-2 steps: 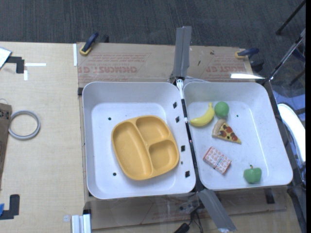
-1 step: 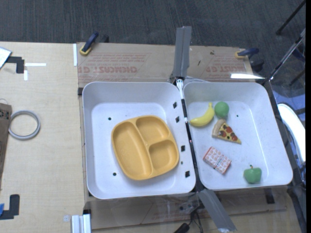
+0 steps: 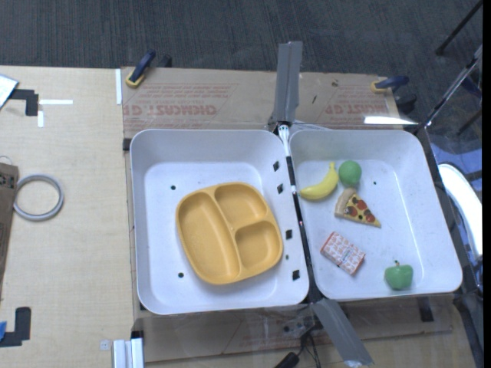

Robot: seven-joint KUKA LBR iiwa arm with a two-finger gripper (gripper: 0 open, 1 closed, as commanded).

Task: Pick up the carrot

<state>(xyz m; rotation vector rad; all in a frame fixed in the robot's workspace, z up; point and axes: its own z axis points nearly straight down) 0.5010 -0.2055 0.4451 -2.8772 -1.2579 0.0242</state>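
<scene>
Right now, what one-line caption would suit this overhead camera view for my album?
Yellow divided plate in the left bin; banana, pizza slice and green fruit in the right bin.

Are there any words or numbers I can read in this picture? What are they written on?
"CHEMCAST GP": red print, upside down, on the cardboard sheet behind the left bin. This is my best reading.
Smaller red lines beside it on the cardboard: too blurred to read.
Red print on the cardboard behind the right bin: too blurred to read.
Red and white packet in the right bin: marks too small to read.
</scene>
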